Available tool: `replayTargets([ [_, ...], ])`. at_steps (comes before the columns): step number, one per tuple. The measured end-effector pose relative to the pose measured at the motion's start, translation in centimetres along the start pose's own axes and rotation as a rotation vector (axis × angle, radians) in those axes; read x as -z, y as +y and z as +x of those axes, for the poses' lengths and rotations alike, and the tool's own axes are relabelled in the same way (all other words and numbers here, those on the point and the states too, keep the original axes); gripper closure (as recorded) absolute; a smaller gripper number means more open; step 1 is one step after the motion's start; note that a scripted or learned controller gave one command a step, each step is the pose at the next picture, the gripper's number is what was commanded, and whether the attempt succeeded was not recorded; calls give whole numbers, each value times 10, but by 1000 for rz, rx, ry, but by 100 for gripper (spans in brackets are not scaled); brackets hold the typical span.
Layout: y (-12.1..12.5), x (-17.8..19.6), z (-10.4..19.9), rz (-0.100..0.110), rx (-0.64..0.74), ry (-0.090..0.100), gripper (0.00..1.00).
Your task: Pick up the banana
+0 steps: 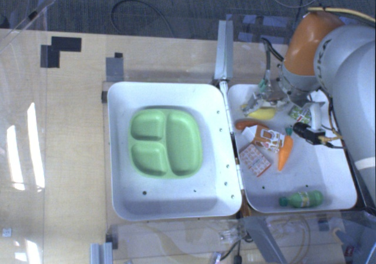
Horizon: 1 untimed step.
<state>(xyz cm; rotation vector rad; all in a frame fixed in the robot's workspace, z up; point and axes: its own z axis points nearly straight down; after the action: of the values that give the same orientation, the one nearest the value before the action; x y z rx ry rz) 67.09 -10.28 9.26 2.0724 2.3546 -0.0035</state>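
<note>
No legible text; print on small cartons (268, 137) too blurred to read.

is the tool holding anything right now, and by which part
Cannot be told: the tool sits right over the banana in the right bin, but no hold is visible.

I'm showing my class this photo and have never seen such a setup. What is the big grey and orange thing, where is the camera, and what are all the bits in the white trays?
The grey and orange thing is a robot arm, reaching in from the right. One camera looks down from above. Its gripper sits low over the banana in the right bin; whether it grips anything is unclear. Nearby lie a carrot, a green bottle, an orange sausage-like piece and two small packets. The left bin holds a green divided plate.
</note>
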Motion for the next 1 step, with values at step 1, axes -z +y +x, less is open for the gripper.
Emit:
replayTargets([
  [1,1,-6,16,-3,84,4,0],
])
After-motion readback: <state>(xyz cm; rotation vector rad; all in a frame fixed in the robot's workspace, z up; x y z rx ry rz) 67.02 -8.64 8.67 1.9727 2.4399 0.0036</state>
